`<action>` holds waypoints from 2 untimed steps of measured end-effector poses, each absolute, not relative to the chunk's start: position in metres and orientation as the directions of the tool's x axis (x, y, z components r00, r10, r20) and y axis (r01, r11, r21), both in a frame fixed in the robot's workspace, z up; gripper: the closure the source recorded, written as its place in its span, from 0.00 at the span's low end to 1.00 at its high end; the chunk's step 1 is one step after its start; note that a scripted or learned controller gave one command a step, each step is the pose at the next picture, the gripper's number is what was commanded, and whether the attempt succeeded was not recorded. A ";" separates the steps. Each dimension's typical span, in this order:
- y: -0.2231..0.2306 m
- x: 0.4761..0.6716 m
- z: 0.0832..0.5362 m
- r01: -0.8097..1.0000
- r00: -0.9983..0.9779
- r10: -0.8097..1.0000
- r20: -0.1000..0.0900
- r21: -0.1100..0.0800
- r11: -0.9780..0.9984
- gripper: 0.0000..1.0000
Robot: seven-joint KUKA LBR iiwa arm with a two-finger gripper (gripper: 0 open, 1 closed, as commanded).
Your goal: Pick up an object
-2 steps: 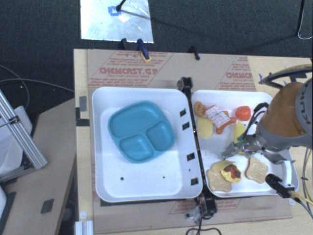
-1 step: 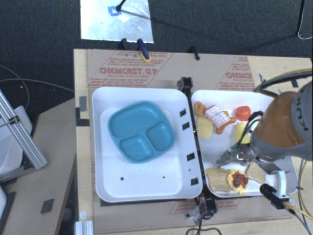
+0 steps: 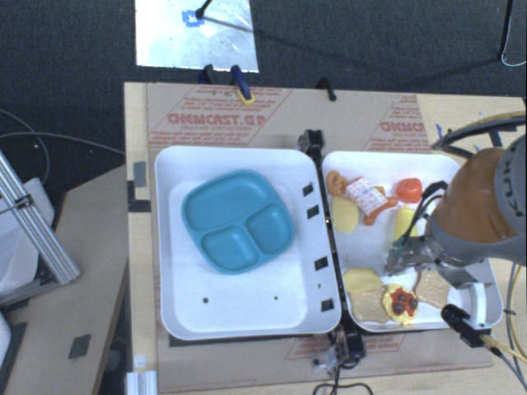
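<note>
I see my pincer (image 3: pixel 401 259) low in the right bin (image 3: pixel 375 161), toy foods just below-left; I cannot tell its state.

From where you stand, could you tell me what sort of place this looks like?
Probably a robotics lab bench set up for grasping trials. Two white bins sit side by side on a board; the left holds a blue divided plate, the right toy food pieces, with the arm's claw reaching in among them.
</note>
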State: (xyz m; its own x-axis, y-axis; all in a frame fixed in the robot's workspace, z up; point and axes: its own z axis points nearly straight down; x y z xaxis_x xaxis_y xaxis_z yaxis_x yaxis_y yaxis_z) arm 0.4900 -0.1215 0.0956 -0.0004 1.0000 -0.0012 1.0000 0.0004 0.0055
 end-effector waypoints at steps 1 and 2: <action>-0.119 0.490 0.096 1.000 -0.001 1.000 0.000 0.002 0.001 1.00; -0.037 0.489 0.189 1.000 -0.013 1.000 0.003 0.009 0.013 1.00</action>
State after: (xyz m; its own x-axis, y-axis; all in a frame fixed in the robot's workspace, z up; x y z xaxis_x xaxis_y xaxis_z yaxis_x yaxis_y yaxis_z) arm 0.4886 -0.0373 0.1894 -0.0131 0.9999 0.0027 0.9999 0.0131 0.0094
